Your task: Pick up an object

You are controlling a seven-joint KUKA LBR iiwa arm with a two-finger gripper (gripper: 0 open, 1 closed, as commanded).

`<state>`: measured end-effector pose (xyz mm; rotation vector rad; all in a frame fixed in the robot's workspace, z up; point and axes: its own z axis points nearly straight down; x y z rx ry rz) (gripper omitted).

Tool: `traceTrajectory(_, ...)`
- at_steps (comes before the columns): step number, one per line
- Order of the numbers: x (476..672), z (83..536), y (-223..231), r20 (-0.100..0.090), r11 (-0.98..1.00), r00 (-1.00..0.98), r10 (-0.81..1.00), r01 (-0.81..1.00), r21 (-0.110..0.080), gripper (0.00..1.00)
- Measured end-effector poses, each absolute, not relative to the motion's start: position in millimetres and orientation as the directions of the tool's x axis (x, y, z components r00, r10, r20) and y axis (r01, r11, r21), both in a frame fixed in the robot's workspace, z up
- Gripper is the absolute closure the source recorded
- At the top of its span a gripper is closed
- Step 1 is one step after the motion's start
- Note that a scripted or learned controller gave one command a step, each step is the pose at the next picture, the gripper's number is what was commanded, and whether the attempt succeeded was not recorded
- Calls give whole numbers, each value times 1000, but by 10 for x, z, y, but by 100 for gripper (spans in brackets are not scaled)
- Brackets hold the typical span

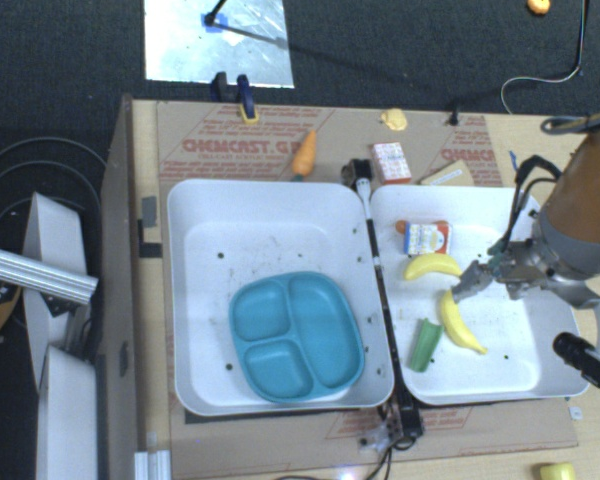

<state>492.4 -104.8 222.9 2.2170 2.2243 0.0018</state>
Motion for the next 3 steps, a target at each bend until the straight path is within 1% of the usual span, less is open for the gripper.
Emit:
traceTrajectory(1,4857,945,-1004,2,1,-1,1000,1000,-4,0)
traceTrajectory(2,5043,847,-1008,0,3,-3,1000,1000,2,0)
traceTrajectory(3,5049,948,-1004,1,3,-3,1000,1000,3,100)
